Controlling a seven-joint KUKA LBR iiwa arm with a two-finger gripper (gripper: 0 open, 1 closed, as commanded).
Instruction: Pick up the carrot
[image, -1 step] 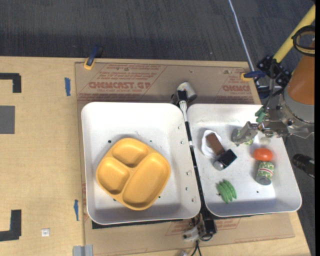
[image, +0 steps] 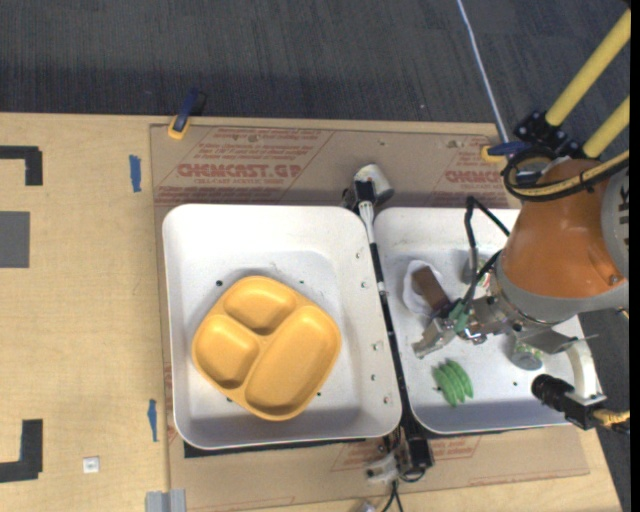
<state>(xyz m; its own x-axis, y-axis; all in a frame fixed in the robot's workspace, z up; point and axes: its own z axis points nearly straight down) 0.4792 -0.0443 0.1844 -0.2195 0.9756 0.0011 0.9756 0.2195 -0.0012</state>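
While the pincer (image: 432, 338) hangs low in the right bin (image: 500, 415), its state impossible to tell, no carrot can be made out; the pickup looks not yet done.

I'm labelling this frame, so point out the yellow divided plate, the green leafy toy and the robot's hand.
yellow divided plate (image: 266, 345), camera view, central ridge between compartments
green leafy toy (image: 453, 381), camera view, its middle
hand (image: 432, 340), camera view, at its fingertips
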